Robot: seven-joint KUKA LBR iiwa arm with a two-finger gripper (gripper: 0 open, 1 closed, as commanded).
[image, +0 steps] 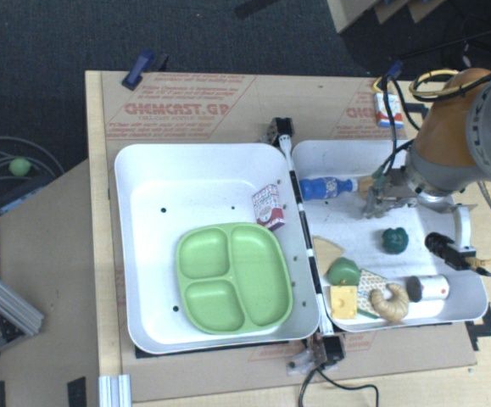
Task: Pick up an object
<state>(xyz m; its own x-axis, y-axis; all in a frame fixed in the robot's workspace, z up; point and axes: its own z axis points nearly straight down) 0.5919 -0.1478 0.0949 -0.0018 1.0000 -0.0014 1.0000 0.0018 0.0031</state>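
Objects crowd the right-hand shallow white bin (334,153), and none of them is up off the floor yet. Nearest the gripper (379,203) lies the blue plastic bottle with a white label (324,187), on its side along the bin's far end, its cap end pointing at the metal fingers — close, but I can't say they touch it. Whether those jaws are apart or together, I cannot tell from this angle; nothing shows between them. Toward the near side sits a small dark green round object (393,241), alone on bare white floor. Further down, a brighter green rounded piece (343,270) rests beside a pale tan wedge (327,247), and below that a yellow block like a cheese slice (343,301) touches a tan, curled pastry-shaped toy (390,302). A white cylinder with a dark cap (427,289) lies just beside the pastry.

Above it all the grey arm with its orange band (450,134) reaches in from the right, wrist bent down into the bin's far half.

Over in the left white bin (139,227) — a light green divided plate with three compartments (231,277), and a small red-and-white packet (267,205) propped near the dividing wall.
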